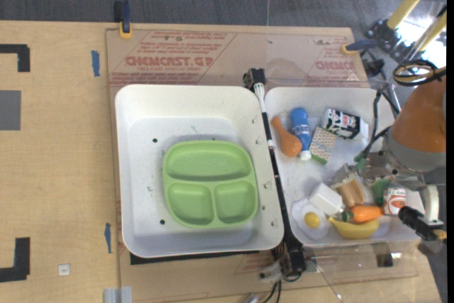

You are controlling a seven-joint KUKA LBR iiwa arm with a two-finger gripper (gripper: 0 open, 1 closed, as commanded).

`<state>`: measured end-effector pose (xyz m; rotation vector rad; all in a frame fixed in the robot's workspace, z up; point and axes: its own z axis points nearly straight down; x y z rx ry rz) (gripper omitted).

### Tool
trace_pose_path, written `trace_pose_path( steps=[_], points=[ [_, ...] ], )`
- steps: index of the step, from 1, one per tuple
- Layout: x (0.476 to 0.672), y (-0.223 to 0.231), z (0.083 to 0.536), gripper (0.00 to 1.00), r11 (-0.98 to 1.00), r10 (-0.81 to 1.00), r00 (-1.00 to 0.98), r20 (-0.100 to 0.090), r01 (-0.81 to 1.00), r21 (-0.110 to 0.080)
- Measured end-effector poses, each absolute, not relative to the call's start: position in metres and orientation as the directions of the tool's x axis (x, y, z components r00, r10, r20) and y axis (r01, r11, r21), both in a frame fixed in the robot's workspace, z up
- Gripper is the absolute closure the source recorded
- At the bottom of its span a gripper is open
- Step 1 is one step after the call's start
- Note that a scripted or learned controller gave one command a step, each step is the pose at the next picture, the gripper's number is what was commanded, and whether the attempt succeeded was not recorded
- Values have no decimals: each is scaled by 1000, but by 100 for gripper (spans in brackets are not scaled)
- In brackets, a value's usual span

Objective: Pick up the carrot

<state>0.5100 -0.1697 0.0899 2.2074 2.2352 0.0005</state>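
Observation:
The carrot (367,213), orange with a green top at its left end, lies near the front of the right bin (369,94). It rests on a yellow banana (352,228). The arm comes in from the right, its orange band above the grey wrist. Its gripper (363,168) hangs over the bin, a little behind the carrot and just behind a brown bread piece (350,191). Nothing of the carrot shows at the gripper.
The right bin also holds an orange drumstick-like piece (286,138), a blue bottle (300,127), a black-and-white carton (342,123), a patterned box (323,145), a white block (325,199), a fried egg (311,219) and a red-and-white can (394,201). A green divided plate (210,182) sits in the left bin (135,152).

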Motion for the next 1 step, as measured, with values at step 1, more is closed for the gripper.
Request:
trace_pose_path(
  steps=[1],
  points=[
    [497, -188, 90, 0, 62, 997, -63, 42, 998, 10]
  ],
)
